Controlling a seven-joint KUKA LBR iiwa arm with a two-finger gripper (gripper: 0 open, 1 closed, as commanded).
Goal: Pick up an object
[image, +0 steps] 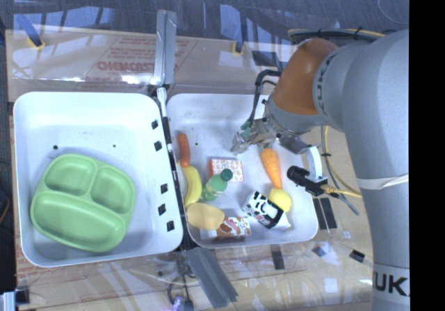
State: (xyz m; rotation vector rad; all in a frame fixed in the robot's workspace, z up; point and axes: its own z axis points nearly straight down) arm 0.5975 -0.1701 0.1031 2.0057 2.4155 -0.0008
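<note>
The gripper (245, 140) is hanging over the right bin (208, 104), fingers spread apart and grasping nothing. The carrot (271, 166) is lying just right of the fingertips, the red carton (227, 168) just below them.

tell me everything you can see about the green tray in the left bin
The green tray is a light green divided plate, plastic by its look, with rounded corners and a raised rim. It has three recesses: two smaller ones along its upper side and one long one below. It lies flat and right side up, turned at a slant, in the lower left part of the left bin, resting on the bin's white floor. Its recesses hold nothing, and nothing else touches it.
</note>
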